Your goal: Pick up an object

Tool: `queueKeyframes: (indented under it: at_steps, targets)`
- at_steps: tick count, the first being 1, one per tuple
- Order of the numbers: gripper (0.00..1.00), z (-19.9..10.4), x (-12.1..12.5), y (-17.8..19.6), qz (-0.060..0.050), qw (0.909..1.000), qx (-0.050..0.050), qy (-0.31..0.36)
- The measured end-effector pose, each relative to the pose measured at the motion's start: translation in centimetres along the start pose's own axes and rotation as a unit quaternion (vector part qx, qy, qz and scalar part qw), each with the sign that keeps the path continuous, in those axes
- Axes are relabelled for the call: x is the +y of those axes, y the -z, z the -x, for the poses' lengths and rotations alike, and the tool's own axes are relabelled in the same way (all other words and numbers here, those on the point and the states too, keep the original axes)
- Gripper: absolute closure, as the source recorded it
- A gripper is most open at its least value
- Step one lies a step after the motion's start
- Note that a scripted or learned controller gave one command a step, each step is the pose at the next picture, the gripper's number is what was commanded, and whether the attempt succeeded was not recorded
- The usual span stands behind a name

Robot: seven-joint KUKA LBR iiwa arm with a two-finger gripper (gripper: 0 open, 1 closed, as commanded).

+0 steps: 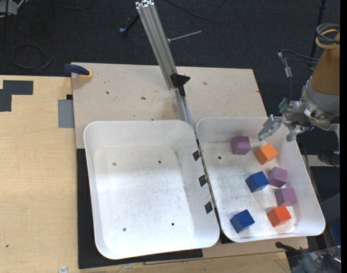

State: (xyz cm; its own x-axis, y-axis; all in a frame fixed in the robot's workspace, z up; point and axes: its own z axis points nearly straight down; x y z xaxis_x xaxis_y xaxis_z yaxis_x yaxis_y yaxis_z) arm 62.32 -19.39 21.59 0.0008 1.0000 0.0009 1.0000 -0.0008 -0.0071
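My claw (280, 128) hangs open and holding nothing over the far right edge of the right bin (313, 209), which sits beside the left bin (91, 152) on a pale wooden bench (128, 92) above a dark floor strewn with cables. Nearest me sits an orange cube (266, 153), small and matte, just right of a purple cube (240, 145); more purple, blue and orange blocks lie nearer the front.
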Motion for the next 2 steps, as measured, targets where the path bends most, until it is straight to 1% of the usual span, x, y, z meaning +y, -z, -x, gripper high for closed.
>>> queueKeyframes:
  at_steps: [1, 2]
  targets:
    - [0.00, -0.7, -0.3, -4.6, 0.000, 1.0000, 0.001, 0.000]
    - [0.00, -0.4, 0.3, -10.1, 0.007, 1.0000, -0.004, 0.000]
